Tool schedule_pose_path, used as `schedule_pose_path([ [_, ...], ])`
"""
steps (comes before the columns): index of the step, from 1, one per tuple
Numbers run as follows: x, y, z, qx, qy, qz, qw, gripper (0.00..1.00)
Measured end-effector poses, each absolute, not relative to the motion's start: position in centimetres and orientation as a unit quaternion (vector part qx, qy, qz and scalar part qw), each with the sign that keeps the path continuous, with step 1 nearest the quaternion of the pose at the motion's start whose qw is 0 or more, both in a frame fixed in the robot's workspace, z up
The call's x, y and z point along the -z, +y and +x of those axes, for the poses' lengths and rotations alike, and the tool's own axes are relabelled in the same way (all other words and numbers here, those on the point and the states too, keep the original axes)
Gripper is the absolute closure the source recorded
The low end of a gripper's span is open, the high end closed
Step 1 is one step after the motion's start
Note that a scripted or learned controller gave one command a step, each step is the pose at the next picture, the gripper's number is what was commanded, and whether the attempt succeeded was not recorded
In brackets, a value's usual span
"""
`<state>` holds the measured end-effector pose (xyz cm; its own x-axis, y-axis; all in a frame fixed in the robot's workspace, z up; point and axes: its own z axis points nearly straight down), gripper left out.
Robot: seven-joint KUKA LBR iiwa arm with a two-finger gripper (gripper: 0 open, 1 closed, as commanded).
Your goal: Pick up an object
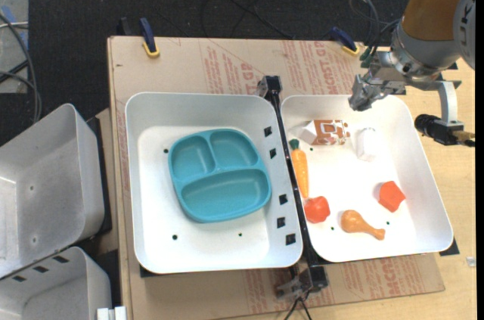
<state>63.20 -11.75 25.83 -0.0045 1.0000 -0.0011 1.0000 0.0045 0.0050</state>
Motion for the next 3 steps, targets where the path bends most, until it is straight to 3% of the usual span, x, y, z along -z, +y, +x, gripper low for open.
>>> schedule_pose_path([
  [1,-26.2,-6.7,63.9,-0.0012,0.71,0.704,0.0,1.0],
  [3,-24.2,3.0,63.2,0.0003,0.71,0.704,-0.001,1.0],
])
